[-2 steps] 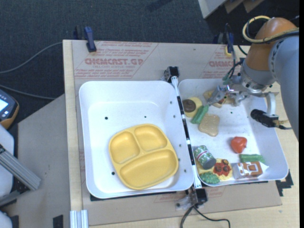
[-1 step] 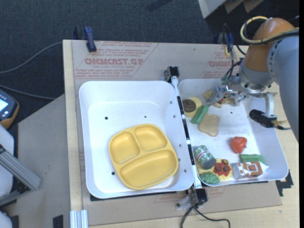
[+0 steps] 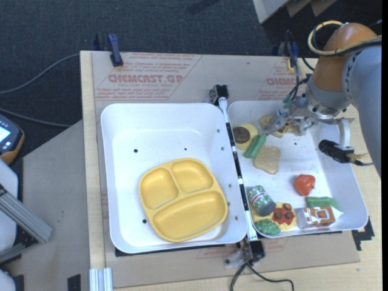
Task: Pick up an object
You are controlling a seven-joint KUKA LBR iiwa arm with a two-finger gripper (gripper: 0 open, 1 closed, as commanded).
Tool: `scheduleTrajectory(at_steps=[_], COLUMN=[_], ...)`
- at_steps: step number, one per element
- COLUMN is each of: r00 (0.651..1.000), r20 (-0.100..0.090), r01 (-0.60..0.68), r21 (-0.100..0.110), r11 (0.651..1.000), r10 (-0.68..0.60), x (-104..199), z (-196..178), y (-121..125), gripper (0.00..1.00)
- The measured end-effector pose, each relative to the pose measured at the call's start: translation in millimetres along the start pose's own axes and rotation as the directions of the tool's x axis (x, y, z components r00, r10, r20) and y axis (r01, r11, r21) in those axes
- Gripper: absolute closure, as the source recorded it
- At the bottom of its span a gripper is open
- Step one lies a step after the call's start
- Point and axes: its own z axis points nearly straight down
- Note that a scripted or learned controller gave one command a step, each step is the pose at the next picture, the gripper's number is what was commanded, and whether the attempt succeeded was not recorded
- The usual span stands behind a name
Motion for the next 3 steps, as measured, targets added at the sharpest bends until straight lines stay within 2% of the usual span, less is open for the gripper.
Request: scheduleTrajectory(at_steps=[1,2,3], r00=[1.000,1.000,1.000], r20=[-0.004,0.006,0.006], r01=[0.001,-0.006,-0.003], r21=[0.001,-0.012,-0.017], r11=[1.000,1.000,1.000], r10=[-0.001,0.006,0.003], x=[-1.7,-5.9,-5.0], z=[0.2,0.9,1.3], y=[0.2,-118.0,-155.3], gripper=[0.00,0.00,0.00])
